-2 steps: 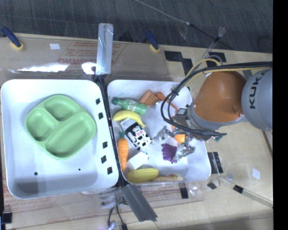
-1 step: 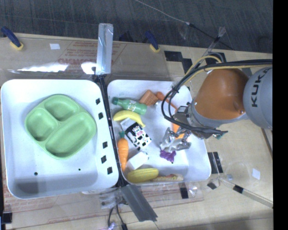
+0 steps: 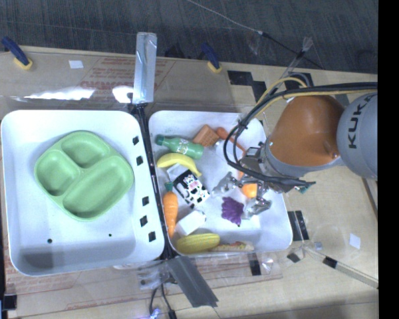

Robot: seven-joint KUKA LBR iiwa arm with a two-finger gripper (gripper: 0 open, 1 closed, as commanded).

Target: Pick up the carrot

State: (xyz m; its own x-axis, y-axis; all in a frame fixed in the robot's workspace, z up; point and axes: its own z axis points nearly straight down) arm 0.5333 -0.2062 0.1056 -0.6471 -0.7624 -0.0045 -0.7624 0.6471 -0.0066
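Carrot at right bin's left wall; hand well right of it, spread, pinching nothing.

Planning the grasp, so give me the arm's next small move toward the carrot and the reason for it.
Probably shift the gripper toward the view's left. It hangs over the right bin's middle, near the purple grapes, while the carrot lies by that bin's left wall, below the banana and beside the cow toy. It must be over the carrot before descending.

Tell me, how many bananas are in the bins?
2: one banana sits below the green bottle; another banana lies along the right bin's bottom edge. The arm may hide more.
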